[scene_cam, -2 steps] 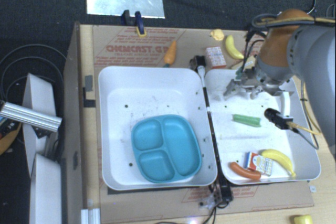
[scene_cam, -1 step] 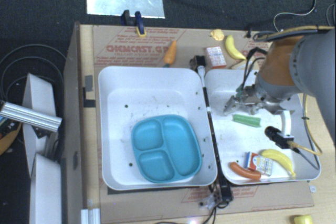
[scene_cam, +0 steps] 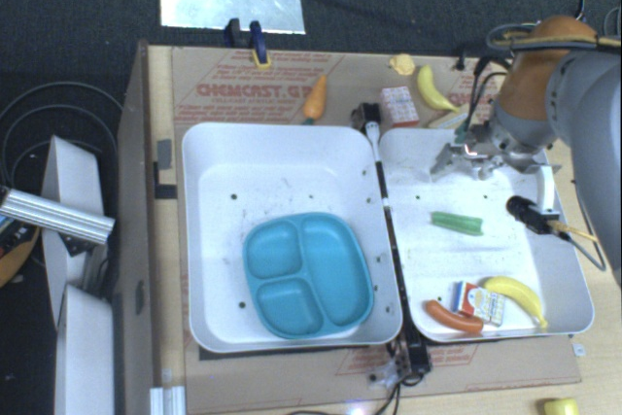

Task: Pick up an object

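Green stick (scene_cam: 457,223) is lying loose mid right bin (scene_cam: 564,253), so nothing's picked yet. End effector (scene_cam: 469,157) hovers just above it near the bin's back, can't tell if it's clenched or not.

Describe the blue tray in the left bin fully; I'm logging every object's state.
The blue tray is a light blue, plastic-looking divided plate with rounded corners and three compartments, two smaller and one larger. It lies flat, right side up, turned slightly askew, on the floor of the left bin toward its near side. Nothing lies in it and the tool is far from it.
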Robot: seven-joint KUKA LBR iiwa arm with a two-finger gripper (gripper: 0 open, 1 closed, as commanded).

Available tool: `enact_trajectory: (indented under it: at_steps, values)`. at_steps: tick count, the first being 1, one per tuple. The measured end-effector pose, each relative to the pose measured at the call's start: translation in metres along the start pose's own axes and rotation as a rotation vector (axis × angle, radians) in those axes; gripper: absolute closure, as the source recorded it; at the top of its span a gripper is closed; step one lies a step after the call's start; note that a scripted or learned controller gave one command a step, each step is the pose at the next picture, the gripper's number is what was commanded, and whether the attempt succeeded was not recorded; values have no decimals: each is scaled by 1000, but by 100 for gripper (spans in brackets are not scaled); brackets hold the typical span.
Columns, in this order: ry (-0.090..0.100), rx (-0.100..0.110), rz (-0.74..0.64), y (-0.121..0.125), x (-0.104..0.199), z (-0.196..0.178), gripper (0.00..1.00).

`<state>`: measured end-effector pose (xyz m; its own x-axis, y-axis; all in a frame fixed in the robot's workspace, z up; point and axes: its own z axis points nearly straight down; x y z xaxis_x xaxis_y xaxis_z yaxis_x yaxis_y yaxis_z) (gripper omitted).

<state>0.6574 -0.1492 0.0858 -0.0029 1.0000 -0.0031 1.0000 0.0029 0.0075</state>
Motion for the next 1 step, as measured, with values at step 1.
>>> enact_trajectory:
  at_steps: [1]
  values:
    - [2, 5, 3, -29, -6, -23, 0]
